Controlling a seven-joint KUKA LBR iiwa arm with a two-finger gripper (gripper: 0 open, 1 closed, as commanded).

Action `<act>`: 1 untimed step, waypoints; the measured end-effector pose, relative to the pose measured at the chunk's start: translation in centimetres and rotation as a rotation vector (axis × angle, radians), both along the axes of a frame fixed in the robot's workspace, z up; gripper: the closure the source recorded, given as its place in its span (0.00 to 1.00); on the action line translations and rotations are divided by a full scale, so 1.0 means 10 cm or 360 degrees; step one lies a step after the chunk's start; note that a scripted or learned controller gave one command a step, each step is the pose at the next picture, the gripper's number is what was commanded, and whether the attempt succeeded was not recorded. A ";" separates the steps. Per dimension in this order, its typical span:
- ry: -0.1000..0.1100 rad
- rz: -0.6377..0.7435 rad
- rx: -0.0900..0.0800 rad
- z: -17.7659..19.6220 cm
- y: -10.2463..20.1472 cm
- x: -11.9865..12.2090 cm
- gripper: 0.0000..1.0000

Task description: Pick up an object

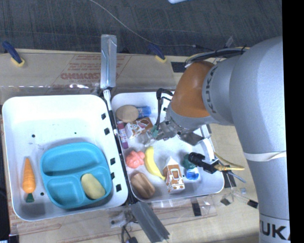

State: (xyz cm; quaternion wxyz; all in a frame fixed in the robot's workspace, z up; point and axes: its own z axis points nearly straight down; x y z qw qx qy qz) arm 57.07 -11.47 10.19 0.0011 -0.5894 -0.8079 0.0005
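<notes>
Bench (140, 64) cardboard-lined, two white bins (57, 104); dark carpet behind; pincer (155, 134) state unclear.

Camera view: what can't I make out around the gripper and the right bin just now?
- Gripper: finger state and any hold, blurred in clutter.
- Right bin: upper right part, covered by the arm.
- Small carton: print too small to read.

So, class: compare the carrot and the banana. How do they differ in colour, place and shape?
The carrot is orange; the banana is yellow. The carrot lies in the left bin beside the blue tray; the banana lies in the right bin among other items. The carrot looks straight, the banana curved. Both are elongated toy foods.
</notes>
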 end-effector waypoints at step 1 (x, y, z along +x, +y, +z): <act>0.0000 0.0000 0.0000 0.00 0.00 0.00 0.00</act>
